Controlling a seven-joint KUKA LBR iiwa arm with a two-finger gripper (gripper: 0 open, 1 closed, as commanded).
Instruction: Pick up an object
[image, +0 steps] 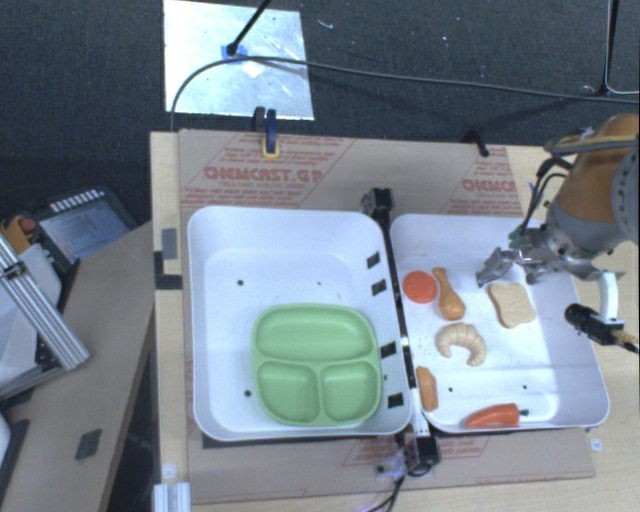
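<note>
The right bin holds several toy foods: a red tomato slice, an orange drumstick-like piece, a slice of bread, a croissant, a small orange piece by the left wall and a red-orange carrot near the front. My gripper hangs at the bin's far right part, just above and left of the bread slice, with its grey fingers pointing left. Nothing shows between the fingers.
The left bin holds a green three-compartment tray. A black clip divider runs between the bins. The arm's orange band and a black fitting sit over the right bin's far right edge.
</note>
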